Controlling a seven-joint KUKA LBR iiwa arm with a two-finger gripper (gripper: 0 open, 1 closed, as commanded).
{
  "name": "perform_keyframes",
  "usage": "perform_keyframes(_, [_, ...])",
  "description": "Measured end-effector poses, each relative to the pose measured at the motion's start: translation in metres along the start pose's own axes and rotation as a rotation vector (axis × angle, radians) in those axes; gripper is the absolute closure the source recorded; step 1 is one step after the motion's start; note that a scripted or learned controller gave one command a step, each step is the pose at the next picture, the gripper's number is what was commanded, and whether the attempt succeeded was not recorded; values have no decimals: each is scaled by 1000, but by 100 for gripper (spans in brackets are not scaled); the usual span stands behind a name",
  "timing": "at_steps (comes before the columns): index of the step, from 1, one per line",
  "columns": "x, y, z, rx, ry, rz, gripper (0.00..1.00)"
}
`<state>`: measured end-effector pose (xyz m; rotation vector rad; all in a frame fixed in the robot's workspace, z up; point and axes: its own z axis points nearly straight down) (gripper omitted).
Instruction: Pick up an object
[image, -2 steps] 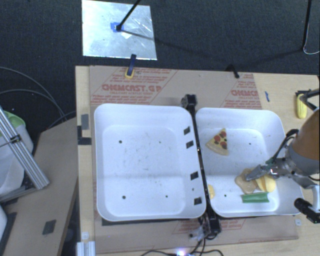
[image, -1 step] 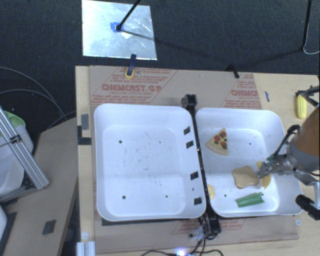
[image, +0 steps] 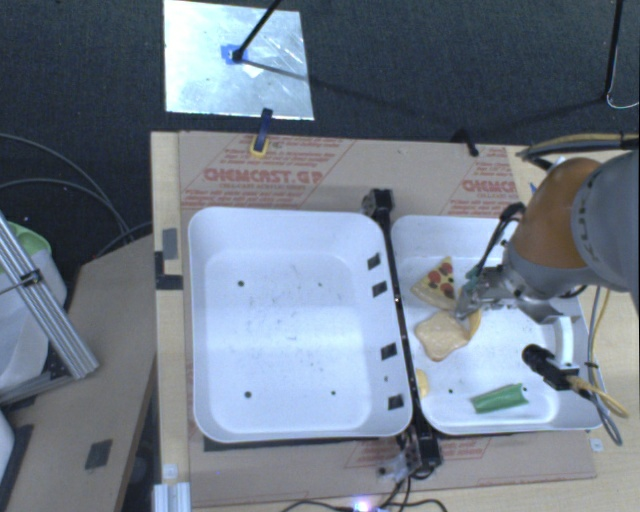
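Grasp step: pincer (image: 466, 303) low over tan slice (image: 443, 335), right bin (image: 560, 415) — grip state unclear; next, close and lift.

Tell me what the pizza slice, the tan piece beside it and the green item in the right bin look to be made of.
Pizza slice: likely moulded plastic toy, matte, flat painted red spots.
Tan piece: probably plastic or foam toy food, dull and uniform in colour.
Green item: seemingly smooth plastic, one even bright green.
Right bin: white plastic, faint sheen.
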<state>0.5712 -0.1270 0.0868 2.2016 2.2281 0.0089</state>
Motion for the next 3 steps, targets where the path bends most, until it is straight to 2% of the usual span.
perform_keyframes(1, [80, 18, -104, -1, 5, -1, 100])
perform_keyframes(2, [87, -20, -200, 3, 3, 6, 100])
perform_keyframes(3, [131, -54, -273, 1, 5, 2, 100])
